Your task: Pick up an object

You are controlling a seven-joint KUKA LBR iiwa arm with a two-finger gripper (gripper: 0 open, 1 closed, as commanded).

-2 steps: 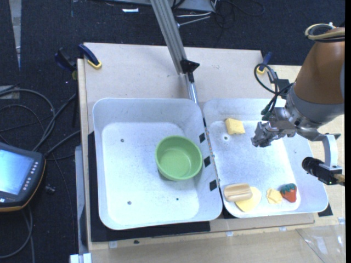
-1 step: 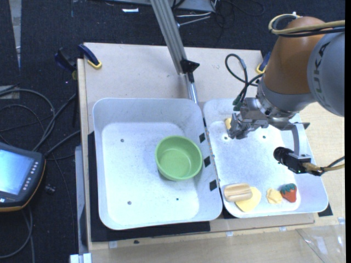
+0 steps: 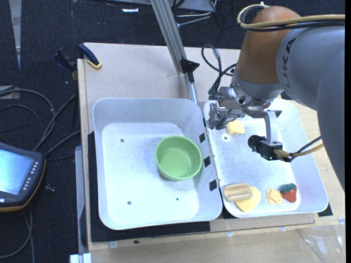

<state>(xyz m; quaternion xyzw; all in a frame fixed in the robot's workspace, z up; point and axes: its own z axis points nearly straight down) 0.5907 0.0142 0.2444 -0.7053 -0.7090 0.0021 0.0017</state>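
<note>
My gripper (image 3: 220, 118) hangs low over the far left corner of the right bin (image 3: 307, 163), below the grey arm with its orange band (image 3: 263, 43). A small pale yellow piece (image 3: 236, 128) lies on the bin floor just right of the gripper, close to it; I cannot tell whether they touch. At the bin's near edge lie a tan hot-dog bun (image 3: 237, 190), a yellow wedge (image 3: 250, 203), a small yellow chunk (image 3: 273, 196) and a red strawberry (image 3: 289, 193). A green bowl (image 3: 178, 158) stands upright in the left bin (image 3: 120, 147).
A black fitting with a cable (image 3: 264, 147) sticks out from the wrist over the middle of the right bin. A slanted metal pole (image 3: 170, 32) rises behind the bins. A blue and yellow tool (image 3: 89, 56) lies at the bench's far left corner.
</note>
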